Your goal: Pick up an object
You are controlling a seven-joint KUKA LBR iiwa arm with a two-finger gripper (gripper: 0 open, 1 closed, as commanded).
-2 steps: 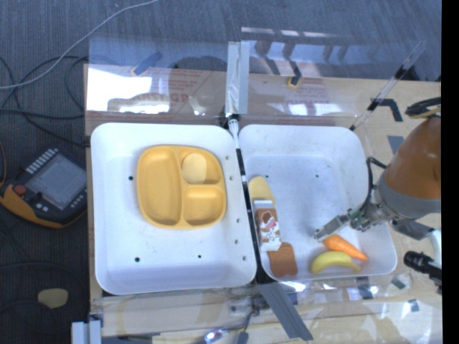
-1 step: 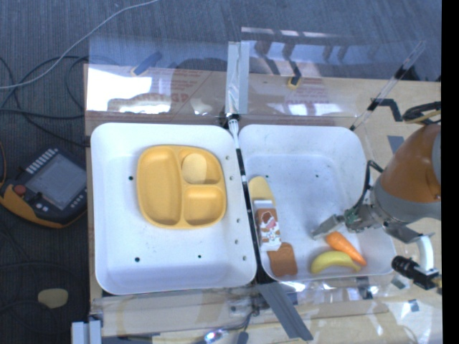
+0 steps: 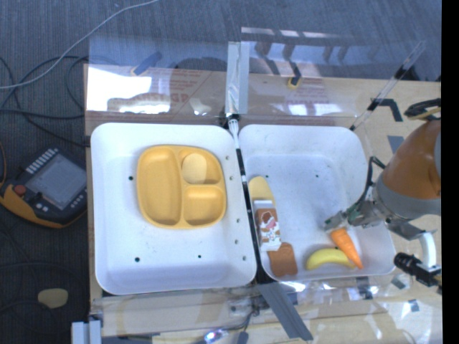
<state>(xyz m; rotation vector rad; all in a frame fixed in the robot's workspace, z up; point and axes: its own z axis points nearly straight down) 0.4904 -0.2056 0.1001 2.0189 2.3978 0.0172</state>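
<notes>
Hovering at the right bin's [image 3: 301, 138] right side, gripper [image 3: 349, 217] sat just above carrot [image 3: 347, 246]; I couldn't tell its spread. Banana [image 3: 328, 258] touched carrot; I feared a glancing, failed grab

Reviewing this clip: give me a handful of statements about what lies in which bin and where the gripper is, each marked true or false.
1. The yellow tray lies in the left bin. True.
2. The banana lies in the left bin. False: it lies in the right bin.
3. The gripper is over the right bin, near the carrot. True.
4. The carrot lies at the right bin's far edge. False: it lies near the front, touching the banana.
</notes>
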